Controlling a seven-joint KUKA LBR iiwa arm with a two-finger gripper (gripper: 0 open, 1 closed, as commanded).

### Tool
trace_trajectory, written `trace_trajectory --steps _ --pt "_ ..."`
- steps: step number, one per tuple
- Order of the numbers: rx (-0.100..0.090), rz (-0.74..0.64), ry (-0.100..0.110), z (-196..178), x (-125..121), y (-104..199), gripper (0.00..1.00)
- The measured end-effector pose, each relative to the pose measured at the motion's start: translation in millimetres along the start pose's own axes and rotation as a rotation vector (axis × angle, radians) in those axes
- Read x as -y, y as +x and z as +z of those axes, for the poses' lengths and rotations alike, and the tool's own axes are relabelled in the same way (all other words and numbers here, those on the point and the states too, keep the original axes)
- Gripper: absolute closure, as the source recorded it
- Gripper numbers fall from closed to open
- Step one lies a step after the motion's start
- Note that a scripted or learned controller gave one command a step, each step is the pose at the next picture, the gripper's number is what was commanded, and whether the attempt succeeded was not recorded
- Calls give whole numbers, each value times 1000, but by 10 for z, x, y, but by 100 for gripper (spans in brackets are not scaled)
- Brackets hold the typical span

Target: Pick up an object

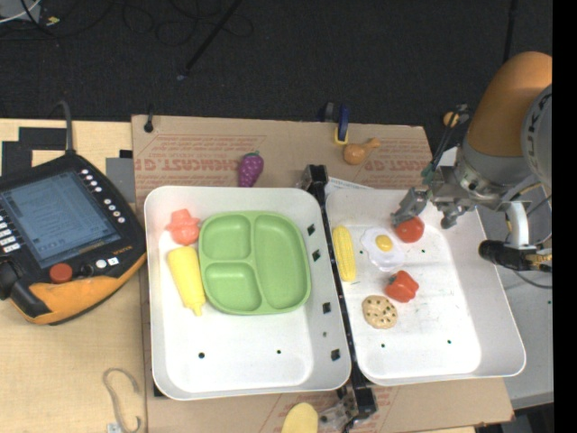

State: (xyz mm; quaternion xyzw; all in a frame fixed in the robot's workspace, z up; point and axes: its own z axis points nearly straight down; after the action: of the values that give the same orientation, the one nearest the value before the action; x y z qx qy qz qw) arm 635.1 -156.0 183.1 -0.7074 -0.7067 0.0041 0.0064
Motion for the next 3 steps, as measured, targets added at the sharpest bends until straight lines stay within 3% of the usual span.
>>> trace_trajectory --steps 1,3 --pt "3 -2 -14 -84 -31 -4 0" --pt "2 -4 -12 965 54 26 0"
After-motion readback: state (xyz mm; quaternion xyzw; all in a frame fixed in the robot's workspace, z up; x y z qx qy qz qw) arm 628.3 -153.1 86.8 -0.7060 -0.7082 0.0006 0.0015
